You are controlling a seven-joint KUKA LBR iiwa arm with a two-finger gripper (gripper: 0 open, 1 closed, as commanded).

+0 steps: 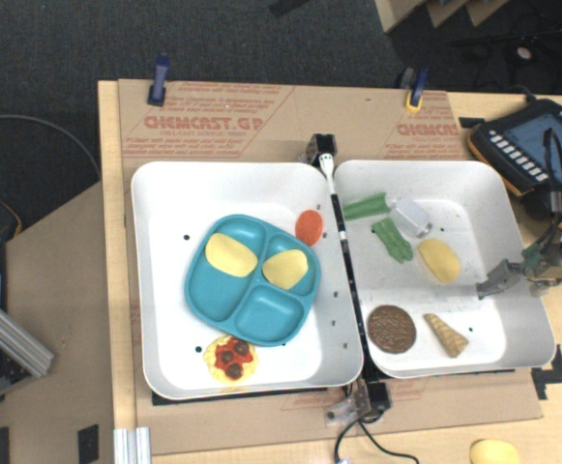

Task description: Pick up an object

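Gripper (pixel 496 280): it comes in from the right edge and sits low over the right side of the right bin. It looks small and dark, and whether it is open or closed cannot be told from this view. Nothing is seen in it, and it appears to touch no object.
Right bin (pixel 474 177): white and shallow, with five loose things in it.
Yellow piece (pixel 440 259): a potato-like lump near the middle of the right bin, a little to the left of the gripper and apart from it.
Green pieces (pixel 380 222): two long green things in the far left part of the right bin, one lying across and one slanted below it.
Grey piece (pixel 411 217): a pale block just beside the green pieces, on the far side of the yellow piece.
Brown disc (pixel 392 328): round and dark, in the near left part of the right bin.
Cone (pixel 446 333): tan, lying on its side just to the right of the brown disc.
Left bin (pixel 155 259): white, holding a blue tray and two loose things.
Blue tray (pixel 251 307): divided into compartments, with two yellow pieces (pixel 230 255) in its far compartments.
Orange ball (pixel 309 226): just beside the far right corner of the blue tray.
Pizza toy (pixel 229 358): yellow with red spots, at the near edge of the blue tray.
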